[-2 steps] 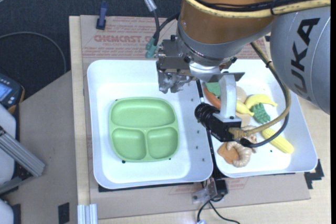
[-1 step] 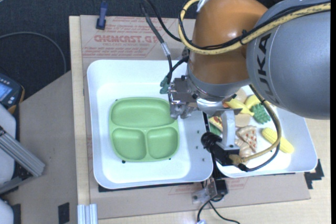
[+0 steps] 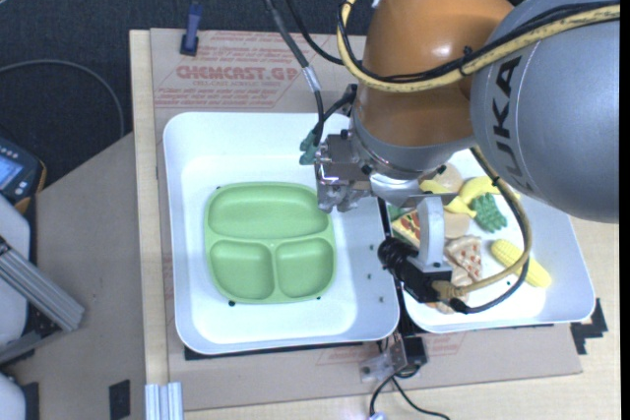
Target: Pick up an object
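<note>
Camera view, quick notes for you. The arm (image 3: 551, 103) comes in from the right and blocks a lot of the middle, so take this w/ a grain of salt.

The gripper (image 3: 333, 190) hangs over the left bin (image 3: 187, 211), right at the upper right corner of the green plate (image 3: 268, 241). You can't tell from here if it's open or shut, the wrist hides too much, and I see nothing in its grasp.

The plate is the only thing in that bin, lying flat w/ 3 compartments. The long compartment runs left-right along the top and two smaller ones sit below.

The relation that matters, imo: the plate's rim is just beside or under the gripper, and the body of the plate spreads down and to the left from it. So the plate is the nearest pick by far, prob a rim grab at that corner.

The other stuff is in the right bin (image 3: 566, 251), past the wrist: a banana (image 3: 472, 190), a green leafy piece (image 3: 486, 210), corn (image 3: 505, 253) and a pizza slice (image 3: 465, 257), all bunched close together. You'd need a real move rightward for any of those.
</note>
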`<control>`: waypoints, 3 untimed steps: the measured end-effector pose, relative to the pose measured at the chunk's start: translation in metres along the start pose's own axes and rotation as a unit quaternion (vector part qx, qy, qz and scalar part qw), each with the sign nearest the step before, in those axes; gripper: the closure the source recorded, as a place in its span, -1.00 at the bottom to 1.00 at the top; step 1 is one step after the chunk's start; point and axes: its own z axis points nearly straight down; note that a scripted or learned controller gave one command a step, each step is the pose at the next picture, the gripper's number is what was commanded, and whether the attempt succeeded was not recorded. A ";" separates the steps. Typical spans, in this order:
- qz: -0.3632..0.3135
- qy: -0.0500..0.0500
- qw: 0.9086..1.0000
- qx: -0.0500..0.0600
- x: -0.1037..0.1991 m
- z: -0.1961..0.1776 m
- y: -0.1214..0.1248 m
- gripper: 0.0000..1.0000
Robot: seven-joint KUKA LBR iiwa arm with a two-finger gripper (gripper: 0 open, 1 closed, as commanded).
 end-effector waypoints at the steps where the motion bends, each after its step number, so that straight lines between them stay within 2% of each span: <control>1: -0.002 0.000 1.000 0.004 0.055 0.045 -0.008 1.00; 2: 0.001 0.001 1.000 -0.001 0.050 0.190 0.035 1.00; 3: -0.001 0.000 1.000 -0.003 0.058 0.147 0.102 1.00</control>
